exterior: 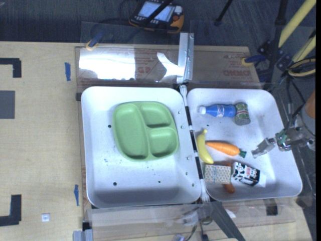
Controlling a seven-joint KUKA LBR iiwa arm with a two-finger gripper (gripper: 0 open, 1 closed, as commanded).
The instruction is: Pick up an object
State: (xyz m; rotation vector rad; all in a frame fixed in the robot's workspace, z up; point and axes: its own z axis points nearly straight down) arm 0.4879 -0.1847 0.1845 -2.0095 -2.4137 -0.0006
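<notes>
Hand: the hand (264,147) is seen over the right side of the right bin (266,107), reached in from the right edge; whether it is open or closed cannot be told, and nothing is seen held in it.
Arm: the grey wrist (291,137) is shown just behind the hand, toward the right edge.
Carrot: an orange carrot (223,148) is laid just left of the hand, its green end pointed toward it, apart from it.
Banana: a yellow banana (204,147) is placed farther left of the hand, touching the carrot's far end, by the bin's left wall.
Bottle: a blue bottle with a white cap (219,111) is laid on its side above and left of the hand, well apart from it.
Can: a green can (242,113) is set at the bottle's near end, above and slightly left of the hand.
Carton: a black-and-white carton (246,174) is seen below and left of the hand.
Patterned packet: a patterned packet (218,173) is laid beside the carton, farther left.
Left bin: the left bin (100,134) lies far left of the hand, a green divided tray (146,130) resting in it.
Bench: both bins are carried on the wooden bench (40,134).
</notes>
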